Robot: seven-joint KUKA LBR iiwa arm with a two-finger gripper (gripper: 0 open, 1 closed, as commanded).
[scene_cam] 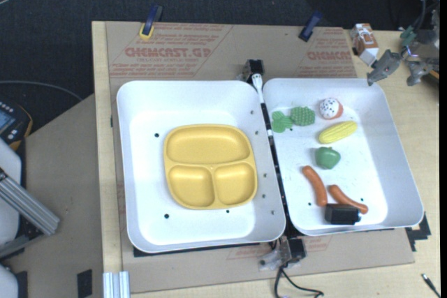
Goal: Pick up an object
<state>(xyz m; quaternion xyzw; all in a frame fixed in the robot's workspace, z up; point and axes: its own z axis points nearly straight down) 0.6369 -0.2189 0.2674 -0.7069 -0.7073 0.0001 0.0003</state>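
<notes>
The bench is covered by a brown cardboard sheet with red print. Two shallow white bins lie on it side by side, touching: the left bin toward the left edge, the right bin toward the right edge. Two clamps, one yellow and one blue, grip the far edge.

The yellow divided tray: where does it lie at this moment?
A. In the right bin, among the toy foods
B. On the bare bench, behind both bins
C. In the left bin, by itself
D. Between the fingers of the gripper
C: the yellow divided tray lies flat in the left bin, while the toy corn cob, the two sausages and the other toy foods are in the right bin.
</notes>
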